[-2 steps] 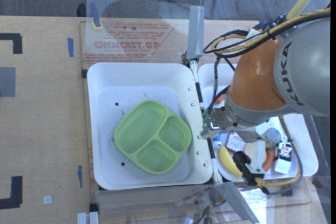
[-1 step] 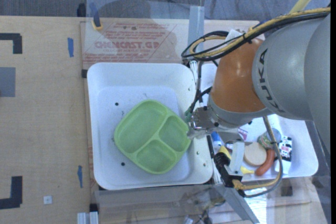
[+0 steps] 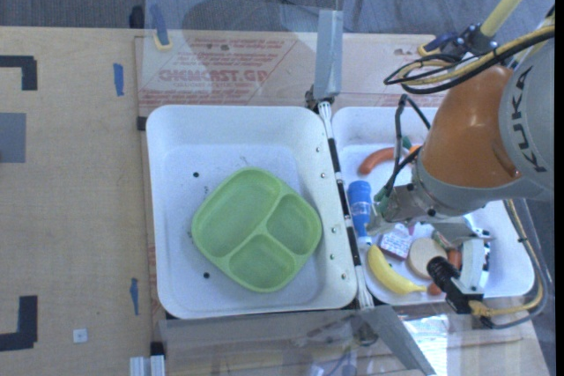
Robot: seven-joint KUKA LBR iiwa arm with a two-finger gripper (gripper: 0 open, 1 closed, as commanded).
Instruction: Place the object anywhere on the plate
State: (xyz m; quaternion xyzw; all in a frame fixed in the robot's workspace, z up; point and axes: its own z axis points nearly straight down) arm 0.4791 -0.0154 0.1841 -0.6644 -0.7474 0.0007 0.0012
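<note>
A light green plate (image 3: 256, 230) with three compartments lies in the left bin (image 3: 176, 145); nothing rests on it. The right bin (image 3: 370, 132) holds several toy foods: a blue can (image 3: 359, 202), an orange-red sausage (image 3: 377, 159), a yellow banana (image 3: 390, 274), a small pink and white packet (image 3: 398, 241) and a tan round piece (image 3: 425, 255). My gripper (image 3: 397, 207) hangs low over these items under the grey and orange arm, just right of the can. The wrist hides its fingers.
A ridge (image 3: 339, 198) divides the two bins. Black and yellow cables (image 3: 445, 57) trail from the arm at the upper right. A clear plastic sheet (image 3: 225, 66) lies behind the left bin. The wooden bench (image 3: 70, 189) stretches to the left.
</note>
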